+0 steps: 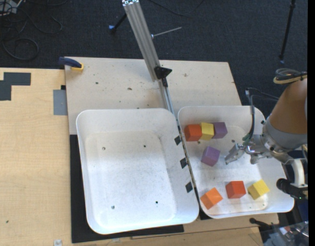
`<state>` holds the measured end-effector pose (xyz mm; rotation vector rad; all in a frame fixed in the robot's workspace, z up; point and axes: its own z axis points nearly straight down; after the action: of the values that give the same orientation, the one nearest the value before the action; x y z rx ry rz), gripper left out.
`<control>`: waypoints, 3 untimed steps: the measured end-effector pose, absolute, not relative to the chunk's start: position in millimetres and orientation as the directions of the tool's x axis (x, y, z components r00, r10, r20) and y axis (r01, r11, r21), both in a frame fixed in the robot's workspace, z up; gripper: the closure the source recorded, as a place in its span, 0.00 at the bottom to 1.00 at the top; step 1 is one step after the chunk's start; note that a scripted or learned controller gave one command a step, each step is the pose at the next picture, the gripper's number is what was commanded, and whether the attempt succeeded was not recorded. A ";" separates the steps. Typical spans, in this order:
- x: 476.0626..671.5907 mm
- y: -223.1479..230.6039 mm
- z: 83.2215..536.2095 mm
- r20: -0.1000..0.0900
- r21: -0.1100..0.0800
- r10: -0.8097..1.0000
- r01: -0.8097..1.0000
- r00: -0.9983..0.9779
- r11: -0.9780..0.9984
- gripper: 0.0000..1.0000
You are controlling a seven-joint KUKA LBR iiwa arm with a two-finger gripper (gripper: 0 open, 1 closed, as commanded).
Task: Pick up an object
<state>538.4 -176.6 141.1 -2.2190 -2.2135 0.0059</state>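
1. The claw (234, 154) hangs in the right bin (239, 113), just beside the lone purple block (210, 156) and to its right. Its fingers look slightly parted with nothing between them, though they are small and hard to read.
2. If it descends where it is, it likely closes on bare bin floor, because the purple block sits off to its left and not under it.
3. A finger landing on the block's edge could shove or tip it away instead of trapping it.
4. Other candidates carry their own risk: the red-orange block (193, 132), yellow block (207, 130) and second purple block (219, 129) touch in a row, leaving no gap for a finger.
5. The orange block (212, 197), red block (235, 189) and second yellow block (258, 189) lie near the front rim, where the wall may crowd the approach.
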 end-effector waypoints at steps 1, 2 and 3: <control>539.0 -176.3 90.6 0.001 -0.001 1.000 1.000 0.004 -0.004 0.00; 538.6 -177.3 102.2 0.003 -0.002 1.000 1.000 0.011 -0.011 1.00; 531.5 -171.5 154.9 0.000 0.002 1.000 1.000 0.002 -0.002 1.00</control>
<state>531.5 -171.5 154.9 -2.2248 -2.2200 -0.0021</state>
